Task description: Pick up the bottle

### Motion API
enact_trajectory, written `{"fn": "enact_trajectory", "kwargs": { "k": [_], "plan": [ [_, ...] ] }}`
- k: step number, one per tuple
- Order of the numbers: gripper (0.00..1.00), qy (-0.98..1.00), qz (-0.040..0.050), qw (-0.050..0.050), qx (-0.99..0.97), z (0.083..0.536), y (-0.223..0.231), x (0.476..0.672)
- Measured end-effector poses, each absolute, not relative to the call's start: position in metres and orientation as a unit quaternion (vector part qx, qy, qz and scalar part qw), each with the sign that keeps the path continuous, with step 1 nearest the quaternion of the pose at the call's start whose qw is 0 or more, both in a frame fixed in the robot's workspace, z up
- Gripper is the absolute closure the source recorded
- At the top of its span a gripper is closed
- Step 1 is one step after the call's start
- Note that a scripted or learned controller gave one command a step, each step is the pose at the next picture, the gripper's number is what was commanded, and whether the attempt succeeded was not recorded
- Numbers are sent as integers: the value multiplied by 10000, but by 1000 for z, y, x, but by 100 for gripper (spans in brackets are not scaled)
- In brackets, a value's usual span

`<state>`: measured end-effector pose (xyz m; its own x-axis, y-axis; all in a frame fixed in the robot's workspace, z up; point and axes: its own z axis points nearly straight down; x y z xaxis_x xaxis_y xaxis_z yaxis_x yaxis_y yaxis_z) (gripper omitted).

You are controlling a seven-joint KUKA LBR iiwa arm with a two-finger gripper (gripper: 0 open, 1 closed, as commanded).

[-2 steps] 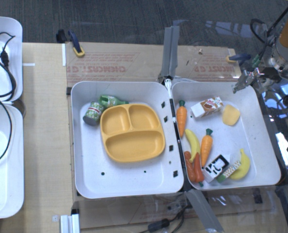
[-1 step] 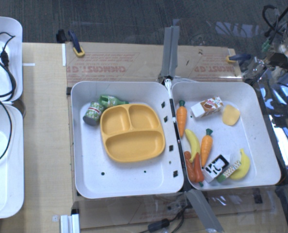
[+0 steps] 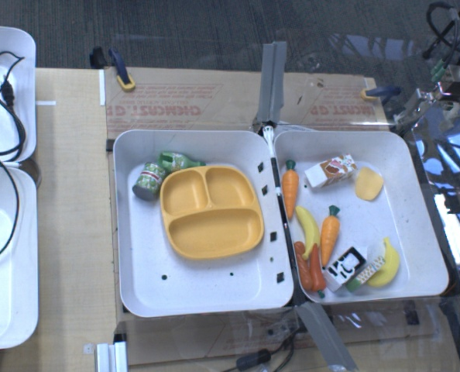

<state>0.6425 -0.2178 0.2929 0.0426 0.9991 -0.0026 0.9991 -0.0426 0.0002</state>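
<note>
The green bottle (image 3: pixel 179 160) lies on its side in the left bin (image 3: pixel 129 231), at its far left corner, touching the yellow divided plate (image 3: pixel 211 211) and just beside a small can (image 3: pixel 147 180). The claw's state cannot be told. Carrots (image 3: pixel 290 188) and bananas (image 3: pixel 307 226) lie in the right bin (image 3: pixel 416 208).

Red print runs upside down along the cardboard sheet (image 3: pixel 214 99) behind the bins, too blurred to read reliably
</note>
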Motion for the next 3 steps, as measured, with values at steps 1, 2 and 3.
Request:
{"fn": "enact_trajectory", "kwargs": {
  "k": [1, 2, 3],
  "plan": [
    [0, 7387, -6, -7, 6740, 152, -212, 609],
    [0, 6855, -9, -10, 7281, 115, -132, 539],
    [0, 6881, 8, -5, 7256, 118, -212, 579]
  ]
}}
